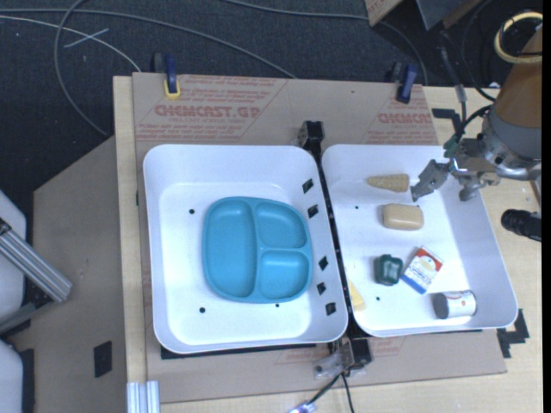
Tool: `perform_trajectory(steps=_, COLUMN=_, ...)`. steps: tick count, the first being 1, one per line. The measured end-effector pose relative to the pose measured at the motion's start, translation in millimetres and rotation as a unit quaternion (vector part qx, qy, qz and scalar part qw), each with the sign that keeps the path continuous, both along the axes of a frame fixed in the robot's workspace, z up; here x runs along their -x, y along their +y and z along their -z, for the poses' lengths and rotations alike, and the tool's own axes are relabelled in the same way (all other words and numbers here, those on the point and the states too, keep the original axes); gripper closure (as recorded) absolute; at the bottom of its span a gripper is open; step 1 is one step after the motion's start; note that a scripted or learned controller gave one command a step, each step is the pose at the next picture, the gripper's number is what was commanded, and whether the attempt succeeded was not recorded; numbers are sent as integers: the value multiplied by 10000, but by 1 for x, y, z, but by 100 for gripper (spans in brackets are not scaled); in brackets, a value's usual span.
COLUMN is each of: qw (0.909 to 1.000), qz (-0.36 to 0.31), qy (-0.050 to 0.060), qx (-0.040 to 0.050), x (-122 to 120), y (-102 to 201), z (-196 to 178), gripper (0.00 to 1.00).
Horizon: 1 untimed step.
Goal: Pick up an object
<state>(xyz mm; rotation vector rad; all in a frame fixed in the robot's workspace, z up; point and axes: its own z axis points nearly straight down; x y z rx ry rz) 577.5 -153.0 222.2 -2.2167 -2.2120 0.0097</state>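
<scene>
The arm reaches in from the right, its gripper [448,181] hanging over the upper right part of the right bin [482,231]; the fingers [425,185] stand spread apart with nothing between them, one dark tip near the tan wedge-shaped piece [388,181], the other toward the bin's right rim; just below that wedge lies a beige rounded block [402,217], apart from the gripper; lower in the same bin sit a dark green object [387,270], a red, white and blue carton [421,270] just beside it, and a small grey and white cylinder [454,304] near the bottom right corner; a small yellow piece [355,296] lies against the bin's left wall; the left bin [172,231] holds a blue divided plate [256,249], lying flat near its middle; both bins rest on the brown counter [129,188].
</scene>
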Motion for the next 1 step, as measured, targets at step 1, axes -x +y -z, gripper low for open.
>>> perform_trajectory(steps=1, qw=10000, qz=-12, qy=-52, qx=10, x=-2, y=0, z=-5, gripper=0)
